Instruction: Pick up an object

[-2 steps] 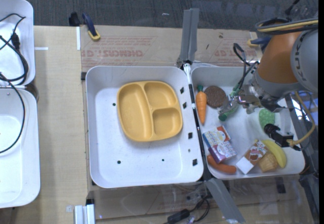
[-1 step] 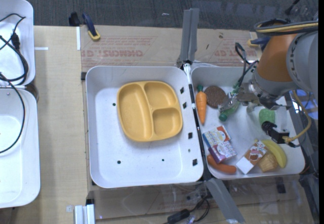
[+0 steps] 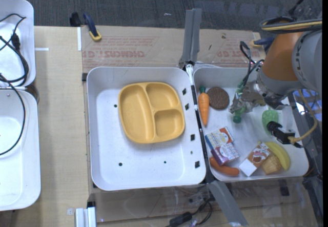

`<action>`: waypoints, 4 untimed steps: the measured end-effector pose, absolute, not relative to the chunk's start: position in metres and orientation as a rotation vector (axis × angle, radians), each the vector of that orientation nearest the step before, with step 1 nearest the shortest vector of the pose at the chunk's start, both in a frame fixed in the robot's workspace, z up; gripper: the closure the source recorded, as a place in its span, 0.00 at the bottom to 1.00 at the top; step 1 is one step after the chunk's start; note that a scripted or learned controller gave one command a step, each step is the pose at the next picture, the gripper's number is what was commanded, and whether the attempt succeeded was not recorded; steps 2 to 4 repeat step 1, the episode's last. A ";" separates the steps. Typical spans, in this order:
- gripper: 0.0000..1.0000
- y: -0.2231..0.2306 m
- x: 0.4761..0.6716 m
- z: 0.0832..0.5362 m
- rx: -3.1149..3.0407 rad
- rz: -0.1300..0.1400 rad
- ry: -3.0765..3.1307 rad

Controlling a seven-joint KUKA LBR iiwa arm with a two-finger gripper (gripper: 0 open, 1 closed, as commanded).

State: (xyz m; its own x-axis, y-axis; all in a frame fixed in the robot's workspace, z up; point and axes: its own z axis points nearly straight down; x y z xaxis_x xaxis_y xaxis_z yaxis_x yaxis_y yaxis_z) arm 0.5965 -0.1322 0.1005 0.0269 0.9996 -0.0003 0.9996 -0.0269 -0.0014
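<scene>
The gripper [image 3: 240, 108] hangs low in the right bin [image 3: 302, 167], its grip state impossible to tell, with the carrot [image 3: 204, 108] just beyond its tip, probably light, hard, smooth plastic best pinched across its thick middle.

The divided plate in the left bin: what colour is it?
Yellow. The plate shows plainly in the camera view, lying in the white left bin.

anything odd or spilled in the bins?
Nothing stands out. Yellow divided plate lies flat in the left bin. Carrot, brown cookie, cartons and banana all lie loose inside the right bin; nothing spilled or visibly damaged.
</scene>
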 end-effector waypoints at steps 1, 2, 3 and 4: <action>1.00 -0.080 0.570 0.239 -2.245 0.004 -2.197; 1.00 -0.080 0.570 0.239 -2.245 0.004 -2.197; 1.00 -0.080 0.570 0.239 -2.245 0.004 -2.197; 1.00 -0.080 0.570 0.239 -2.245 0.004 -2.197</action>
